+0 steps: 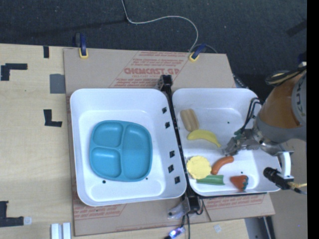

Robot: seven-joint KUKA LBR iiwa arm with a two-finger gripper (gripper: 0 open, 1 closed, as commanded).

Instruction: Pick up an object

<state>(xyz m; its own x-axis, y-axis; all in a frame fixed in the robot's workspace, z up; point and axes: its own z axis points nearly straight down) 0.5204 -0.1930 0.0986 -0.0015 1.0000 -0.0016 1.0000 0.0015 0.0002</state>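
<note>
Pincer [234,146] low in right bin [219,101], just above right end of orange sausage [222,164]; opening cannot be told, nothing visibly held. Sausage lies near-left of pincer, long axis slanting near-left to far-right

I see two white bins side by side. The left bin [79,133] holds a blue plate [120,150]. In the right bin [214,97], my gripper [233,147] hangs just above a sausage [222,164], near a banana [204,136].
</note>
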